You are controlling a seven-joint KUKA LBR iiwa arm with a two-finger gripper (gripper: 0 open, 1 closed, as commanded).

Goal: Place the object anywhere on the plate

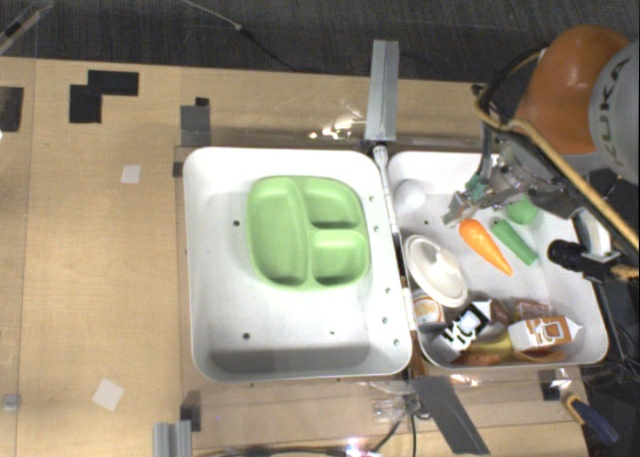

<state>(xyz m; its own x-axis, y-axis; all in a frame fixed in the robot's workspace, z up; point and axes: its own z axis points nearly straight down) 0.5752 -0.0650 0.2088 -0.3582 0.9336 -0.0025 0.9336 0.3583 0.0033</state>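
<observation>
Carrot partly under tool

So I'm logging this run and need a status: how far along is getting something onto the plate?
Nothing looks done yet: the green plate in the left bin carries no object. In hand: the gripper is low over the right bin, just above the carrot, but nothing is visible between its fingers. Left: securing an object, carrying it across the divider and setting it on the plate.

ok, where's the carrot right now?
In the camera view the carrot lies in the right bin, just below the tool, with a green piece beside it on the right and a white bowl to its lower left.
</observation>
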